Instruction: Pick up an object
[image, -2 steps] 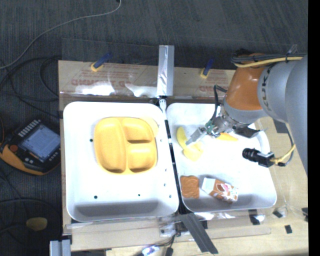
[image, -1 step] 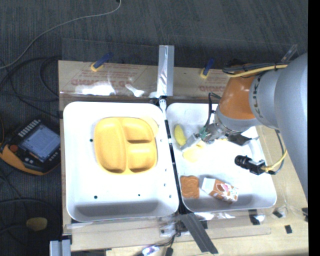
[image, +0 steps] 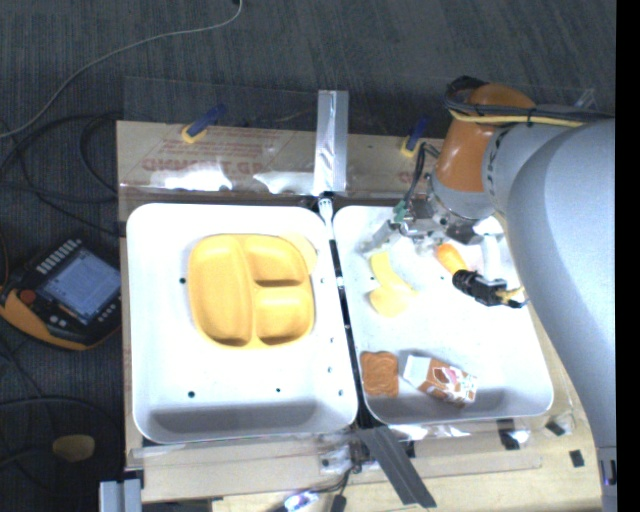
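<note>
The gripper (image: 408, 226) sits low over the far part of the right bin (image: 520, 345), close to its far-left corner. Whether it is open or closed cannot be told from this angle, and nothing is seen held in it. Above it is the orange band (image: 468, 160) of the grey arm (image: 565, 220), which covers the right bin's right side.

Just on the near side of the gripper, in the right bin's left half, lies a pale yellow object (image: 388, 283) — its exact kind is unclear. A small orange piece (image: 450, 255) lies towards the right bin's far middle. Along the right bin's near wall are a brown round item (image: 379, 372) and, just beside it, a brown-and-white packet (image: 445, 381).

Left of the right bin, touching its wall, is the left bin (image: 160, 390) — it holds a yellow divided tray (image: 252, 288).
</note>
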